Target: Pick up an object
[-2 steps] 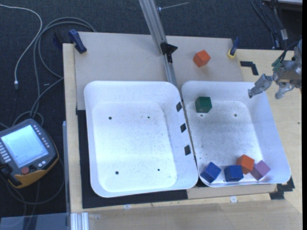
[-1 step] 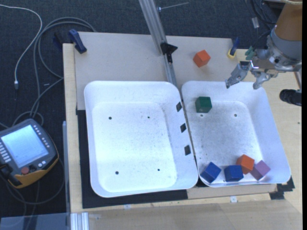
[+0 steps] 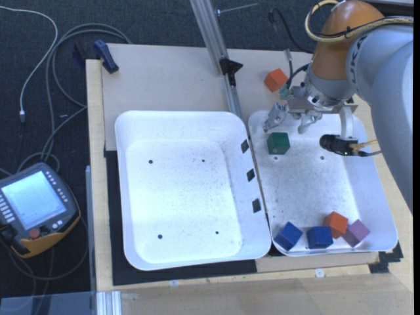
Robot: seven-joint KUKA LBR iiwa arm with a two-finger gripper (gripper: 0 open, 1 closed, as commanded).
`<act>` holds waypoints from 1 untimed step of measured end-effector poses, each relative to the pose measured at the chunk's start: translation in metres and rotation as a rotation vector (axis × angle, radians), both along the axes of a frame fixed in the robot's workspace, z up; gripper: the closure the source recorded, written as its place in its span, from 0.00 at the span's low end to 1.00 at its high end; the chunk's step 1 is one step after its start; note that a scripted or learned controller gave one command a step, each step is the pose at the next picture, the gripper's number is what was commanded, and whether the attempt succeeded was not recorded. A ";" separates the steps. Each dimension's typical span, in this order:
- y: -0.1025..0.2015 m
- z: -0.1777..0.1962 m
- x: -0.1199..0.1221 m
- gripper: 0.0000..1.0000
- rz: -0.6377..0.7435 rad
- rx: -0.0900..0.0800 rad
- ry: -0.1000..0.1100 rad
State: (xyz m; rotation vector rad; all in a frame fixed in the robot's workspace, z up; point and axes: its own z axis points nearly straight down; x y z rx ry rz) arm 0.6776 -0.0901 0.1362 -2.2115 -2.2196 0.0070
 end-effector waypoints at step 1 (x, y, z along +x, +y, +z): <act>0.007 -0.039 -0.025 0.00 -0.004 -0.001 -0.001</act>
